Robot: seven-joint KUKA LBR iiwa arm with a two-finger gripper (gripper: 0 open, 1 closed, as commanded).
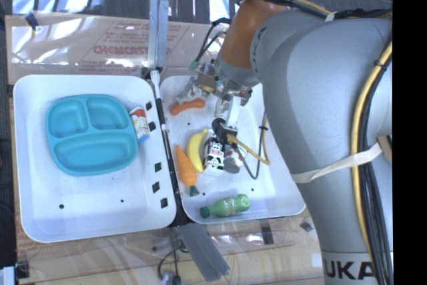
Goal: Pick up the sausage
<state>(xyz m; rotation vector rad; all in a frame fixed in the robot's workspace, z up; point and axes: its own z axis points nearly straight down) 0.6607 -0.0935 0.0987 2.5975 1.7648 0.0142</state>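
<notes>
- Orange-red and curved, the plastic sausage (188, 105) is lying loose on the floor of the right-hand shallow white bin (280, 197), near that bin's far left corner, with nothing touching it.
- The grey arm's two-finger gripper (217, 87) is hanging over the same bin's far edge, just beside the sausage. I cannot tell whether it is spread or closed, because the wrist is blocking the view, and nothing is showing in its grasp.
- Judging from this, the pick is not yet made. The reach is looking nearly complete, while lining up over the sausage, closing on it and lifting are all remaining.
- A yellow banana (195, 150) and an orange carrot (185, 165) are lying along the bin's left edge, a black-and-white cow-patterned toy (215, 155) is sitting beside the banana, and a green plastic bottle (227, 205) is lying by the near edge.
- The left-hand white bin (87, 210) is carrying a blue three-compartment tray (90, 133) and, at its right edge, a small red-and-white carton (139, 123) whose label is too small to read.
- "UKA" is showing low on the arm, the word being cut off.
- Reddish print on the clear plastic sheet (87, 43) beyond the bins is possibly reading "CHEMCAST".
</notes>
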